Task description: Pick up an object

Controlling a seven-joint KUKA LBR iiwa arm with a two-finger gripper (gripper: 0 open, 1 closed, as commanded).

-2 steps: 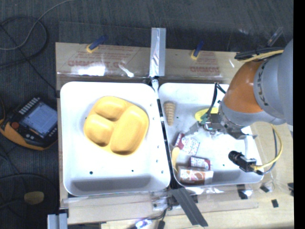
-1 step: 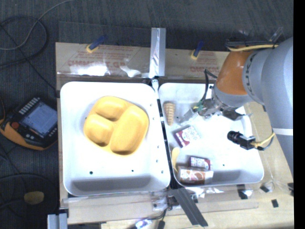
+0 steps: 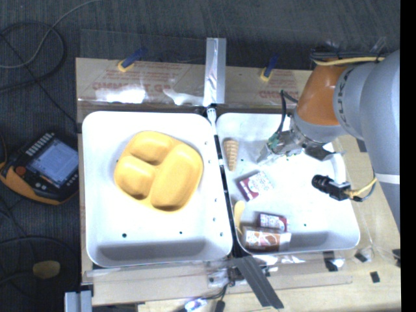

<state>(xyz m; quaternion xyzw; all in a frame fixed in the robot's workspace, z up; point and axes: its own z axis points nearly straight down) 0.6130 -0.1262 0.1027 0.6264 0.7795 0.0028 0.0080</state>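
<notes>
The arm enters from the upper right of the frame, its orange band above the wrist. The tool sits low over the upper middle of the right bin — whether it is open or closed cannot be told, and nothing is visibly held. Just left of it lies a cone, near the bin's upper left corner. Below the tool lies a red-and-white packet; two more packets lie along the bin's lower edge. The left bin holds a big yellow dish at centre. A handheld pendant lies on the floor at far left.
</notes>
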